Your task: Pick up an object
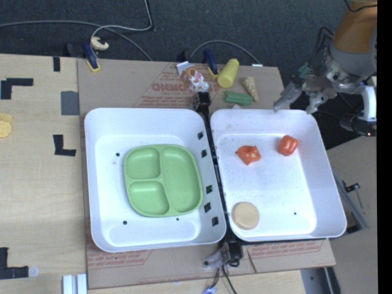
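Hovering above the far right corner of the right bin: gripper, fingers spread wide, nothing between them, tips over the rim and the cardboard just beyond. Reaching in from the upper right on the grey arm, orange band above the wrist.

Lying in the right bin, three things, all apart from one another:
- red tomato-like piece, near the far right part of the floor, closest to the gripper but not touched by it;
- red, rougher-edged piece, just left of the first, toward the bin's middle;
- tan disc, flat, near the front left corner.

Sitting in the left bin: green tray with three compartments, roughly centred, flat on the floor, nothing in its compartments.

Scattered on the cardboard beyond the bins, outside both:
- yellow cylinder, tilted;
- green bar, just behind the right bin's far rim;
- beige piece, beside the green bar;
- small printed packet, near where the two bins meet.

Clamped at the cardboard's far edge: blue clip. Trailing across the dark floor behind: cables. Showing at the left edge of the wooden bench: small yellow item.
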You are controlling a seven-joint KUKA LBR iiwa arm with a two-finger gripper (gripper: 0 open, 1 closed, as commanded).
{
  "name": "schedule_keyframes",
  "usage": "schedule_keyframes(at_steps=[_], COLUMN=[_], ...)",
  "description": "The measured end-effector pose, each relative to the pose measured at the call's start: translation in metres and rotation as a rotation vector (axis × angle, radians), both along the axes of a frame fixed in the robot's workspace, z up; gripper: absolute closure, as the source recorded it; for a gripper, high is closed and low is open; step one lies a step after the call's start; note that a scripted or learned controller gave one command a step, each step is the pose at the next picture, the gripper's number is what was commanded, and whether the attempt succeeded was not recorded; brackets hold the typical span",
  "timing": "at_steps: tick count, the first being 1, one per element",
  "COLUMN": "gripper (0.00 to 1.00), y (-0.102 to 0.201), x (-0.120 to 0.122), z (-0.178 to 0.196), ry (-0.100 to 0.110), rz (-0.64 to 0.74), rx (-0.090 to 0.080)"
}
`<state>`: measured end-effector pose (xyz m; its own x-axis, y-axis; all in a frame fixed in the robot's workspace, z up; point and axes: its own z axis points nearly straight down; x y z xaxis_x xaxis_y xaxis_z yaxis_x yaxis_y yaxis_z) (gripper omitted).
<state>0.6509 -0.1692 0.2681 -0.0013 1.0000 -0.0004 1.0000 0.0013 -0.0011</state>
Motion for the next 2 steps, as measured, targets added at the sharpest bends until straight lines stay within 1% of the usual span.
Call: schedule_keyframes(at_steps=[1, 2], gripper=[0.0, 0.0], y=[0.045, 0.066], x=[-0.025, -0.035], z=[-0.113, -0.182], ry=[0.002, -0.002], rz=[0.0, 0.0], rx=[0.001, 0.0])
